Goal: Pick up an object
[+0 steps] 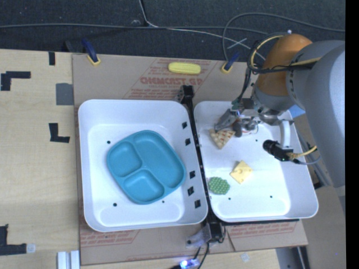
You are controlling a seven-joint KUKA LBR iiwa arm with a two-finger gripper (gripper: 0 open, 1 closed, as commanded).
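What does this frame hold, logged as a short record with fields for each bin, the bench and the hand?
left bin: white shallow bin holding a blue three-compartment plastic tray
right bin: white shallow bin holding a tan waffle-shaped piece, a yellow cheese-like wedge and a green round patterned piece
bench: yellow oblong object on cardboard behind the bins
hand: hand low over the right bin, right by the waffle-shaped piece
grasp: not confirmed

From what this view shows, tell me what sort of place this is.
Probably a robotics lab's grasping test bench: two white bins on taped cardboard, toy food like the waffle piece, and loose cables behind.
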